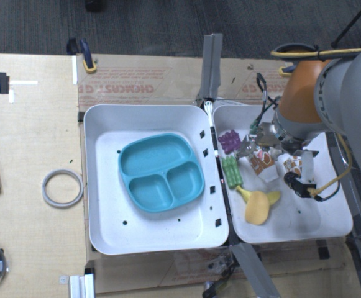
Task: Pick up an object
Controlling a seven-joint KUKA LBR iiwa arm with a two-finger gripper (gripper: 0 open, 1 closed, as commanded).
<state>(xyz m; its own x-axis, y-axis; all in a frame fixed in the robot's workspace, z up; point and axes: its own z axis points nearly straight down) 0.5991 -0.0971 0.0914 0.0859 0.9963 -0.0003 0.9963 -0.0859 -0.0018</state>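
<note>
Hovering gripper (262,143) above right bin (329,222) (near grapes (229,141)).

Two bins (96,166), one plate (160,171)

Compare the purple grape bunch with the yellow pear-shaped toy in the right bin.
The small purple bunch of toy grapes is knobbly; the smooth yellow pear-shaped toy is larger. The grapes lie near the bin's far left corner, above the green ridged toy; the pear lies nearer the front, below it. Both rest in the right white bin.
</note>
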